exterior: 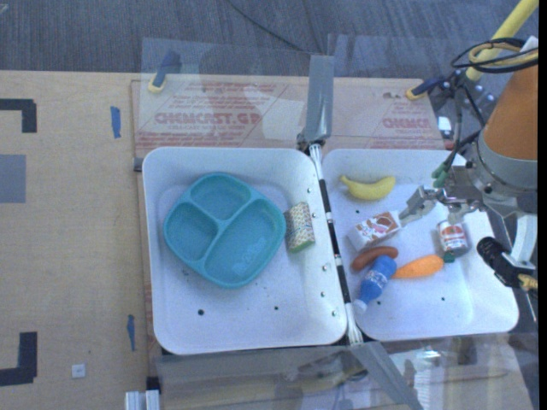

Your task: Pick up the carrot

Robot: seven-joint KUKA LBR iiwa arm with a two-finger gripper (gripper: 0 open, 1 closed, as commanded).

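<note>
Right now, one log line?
phase: approach | gripper: above right bin, nothing held | carrot: lying in bin, untouched

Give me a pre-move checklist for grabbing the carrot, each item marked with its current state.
1. Carrot in view in the right bin: ok.
2. Carrot's top uncovered: ok.
3. Pincer over the carrot: not ok; it sits up and left of it, near the carton.
4. Room around the carrot: not ok; the blue bottle touches its left end and the can is close by.
5. Pincer holding nothing: ok.
6. Pincer open wide enough: cannot tell.
</note>
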